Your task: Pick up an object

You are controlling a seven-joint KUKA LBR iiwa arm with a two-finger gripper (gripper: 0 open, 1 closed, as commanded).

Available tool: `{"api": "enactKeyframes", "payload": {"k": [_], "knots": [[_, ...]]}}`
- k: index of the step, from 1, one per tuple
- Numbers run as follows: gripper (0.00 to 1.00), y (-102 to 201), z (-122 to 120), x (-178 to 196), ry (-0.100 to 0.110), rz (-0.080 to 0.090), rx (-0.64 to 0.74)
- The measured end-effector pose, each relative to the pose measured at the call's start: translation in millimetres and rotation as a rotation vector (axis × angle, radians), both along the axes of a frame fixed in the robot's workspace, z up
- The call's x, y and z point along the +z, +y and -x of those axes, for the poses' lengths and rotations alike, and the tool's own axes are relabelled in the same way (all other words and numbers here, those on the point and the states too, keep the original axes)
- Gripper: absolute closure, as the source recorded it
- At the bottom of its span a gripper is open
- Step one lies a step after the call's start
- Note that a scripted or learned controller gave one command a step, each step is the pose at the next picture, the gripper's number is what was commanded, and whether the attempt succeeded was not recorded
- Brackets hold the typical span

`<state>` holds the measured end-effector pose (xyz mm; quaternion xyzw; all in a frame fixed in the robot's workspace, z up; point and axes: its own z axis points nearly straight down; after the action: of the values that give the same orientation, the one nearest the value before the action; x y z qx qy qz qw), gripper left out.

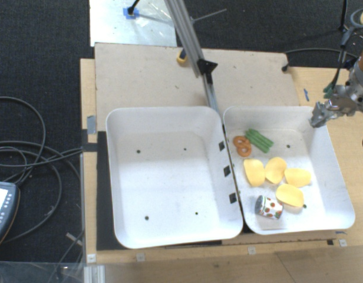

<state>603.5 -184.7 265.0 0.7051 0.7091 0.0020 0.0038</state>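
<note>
The right bin (pixel 333 175) holds several yellow pieces (pixel 276 170), an orange pretzel-shaped piece (pixel 242 145), a green piece (pixel 259 140) and a small patterned can (pixel 268 207) lying near the front. My gripper (pixel 320 115) hangs over the right bin's back right corner, apart from all of these objects. Nothing shows between its tips.
The left bin (pixel 119 175) sits beside the right one, a divider with black clips (pixel 227 171) between them. A grey pole (pixel 187 28) slants in from the top to the bins' junction. Cables (pixel 28 158) and a tablet (pixel 2 208) lie on the floor at left.
</note>
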Motion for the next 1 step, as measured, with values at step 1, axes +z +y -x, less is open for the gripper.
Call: {"api": "enactKeyframes", "payload": {"k": [1], "knots": [[1.00, 48.3, -3.5, -13.4, 0.006, -0.004, 0.004]]}}
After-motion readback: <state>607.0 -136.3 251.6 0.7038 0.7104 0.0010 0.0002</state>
